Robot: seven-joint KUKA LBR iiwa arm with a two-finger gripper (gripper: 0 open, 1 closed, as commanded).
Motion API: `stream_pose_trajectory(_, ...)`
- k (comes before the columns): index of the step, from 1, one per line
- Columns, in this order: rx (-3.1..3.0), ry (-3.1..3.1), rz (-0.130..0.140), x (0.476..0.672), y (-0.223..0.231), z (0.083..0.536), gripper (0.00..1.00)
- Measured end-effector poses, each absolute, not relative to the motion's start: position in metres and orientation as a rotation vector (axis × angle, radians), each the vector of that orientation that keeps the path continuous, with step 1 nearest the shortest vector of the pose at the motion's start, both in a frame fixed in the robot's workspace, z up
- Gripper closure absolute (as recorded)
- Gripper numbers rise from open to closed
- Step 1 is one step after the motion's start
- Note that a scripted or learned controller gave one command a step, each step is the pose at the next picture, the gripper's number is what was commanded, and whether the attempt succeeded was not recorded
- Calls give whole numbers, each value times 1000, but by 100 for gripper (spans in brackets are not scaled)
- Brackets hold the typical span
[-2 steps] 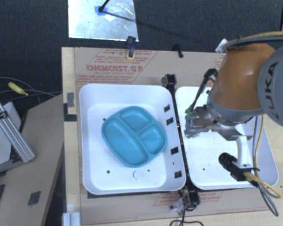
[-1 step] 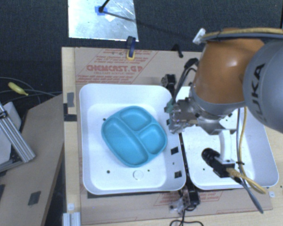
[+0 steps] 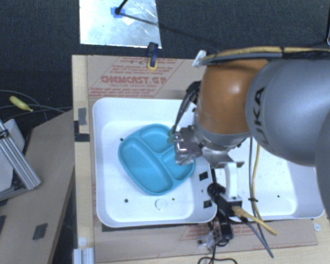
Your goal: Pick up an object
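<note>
Reaching down into the left bin, we judge ourselves at the approach step. Our claw sits at the right rim of the blue tray, which lies flat mid-bin. We cannot tell its state. Next calls for pinching that rim squarely.

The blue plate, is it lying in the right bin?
No, the blue plate lies flat in the left bin, beside the pincer.
</note>
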State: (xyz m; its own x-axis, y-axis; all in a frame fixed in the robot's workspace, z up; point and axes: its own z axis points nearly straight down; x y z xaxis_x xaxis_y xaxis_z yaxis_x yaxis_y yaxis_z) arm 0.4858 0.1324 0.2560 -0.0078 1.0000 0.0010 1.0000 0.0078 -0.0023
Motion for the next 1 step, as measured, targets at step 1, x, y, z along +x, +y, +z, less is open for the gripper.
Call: stream_pose_trajectory(1,-2218,-2236,-31,493,161,446,100)
